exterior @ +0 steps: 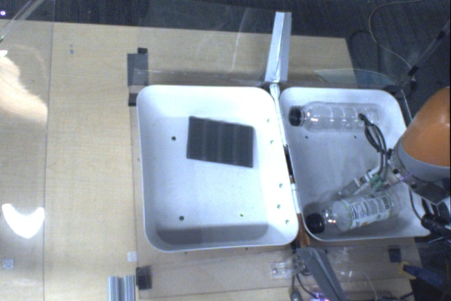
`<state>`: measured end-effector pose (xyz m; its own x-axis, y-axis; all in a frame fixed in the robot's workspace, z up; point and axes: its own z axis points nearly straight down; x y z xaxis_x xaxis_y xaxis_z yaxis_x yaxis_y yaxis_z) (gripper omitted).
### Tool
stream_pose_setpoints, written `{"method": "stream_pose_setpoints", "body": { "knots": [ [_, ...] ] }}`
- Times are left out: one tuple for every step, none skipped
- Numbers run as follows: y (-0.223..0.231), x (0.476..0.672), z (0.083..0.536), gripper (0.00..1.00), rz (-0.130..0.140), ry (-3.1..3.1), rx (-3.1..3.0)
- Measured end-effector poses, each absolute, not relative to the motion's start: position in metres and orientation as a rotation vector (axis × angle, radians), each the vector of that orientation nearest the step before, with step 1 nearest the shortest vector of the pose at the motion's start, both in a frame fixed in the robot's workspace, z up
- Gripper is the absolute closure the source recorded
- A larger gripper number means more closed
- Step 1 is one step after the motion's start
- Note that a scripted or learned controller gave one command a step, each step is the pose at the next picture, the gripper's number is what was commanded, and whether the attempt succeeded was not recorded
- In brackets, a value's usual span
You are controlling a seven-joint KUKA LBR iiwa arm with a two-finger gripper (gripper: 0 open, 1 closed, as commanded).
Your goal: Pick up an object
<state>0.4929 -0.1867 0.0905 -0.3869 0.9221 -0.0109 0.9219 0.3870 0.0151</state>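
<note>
Two clear plastic bottles with black caps lie in the right bin (328, 160). One bottle (332, 116) rests along the far wall, its cap pointing left. The other bottle (358, 211) lies by the near wall, cap toward the near left corner. A flat dark rectangular pad (220, 142) lies in the left bin (151, 173). My gripper (365, 185) hangs low in the right bin, just above and behind the near bottle, below the orange band (428, 134). Cables around the wrist blur its tip.
An upright metal bar (280, 46) stands behind the seam between the bins. Clear plastic sheets lie on the wooden bench (70, 151) at the left and back. Black cables (373, 130) loop off the wrist over the right bin.
</note>
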Motion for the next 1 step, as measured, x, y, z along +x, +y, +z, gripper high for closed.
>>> {"method": "stream_pose_setpoints", "body": {
  "knots": [
    [-0.1179,0.5635,0.0896,0.0,0.014,2.482,1.908]
  ]
}}
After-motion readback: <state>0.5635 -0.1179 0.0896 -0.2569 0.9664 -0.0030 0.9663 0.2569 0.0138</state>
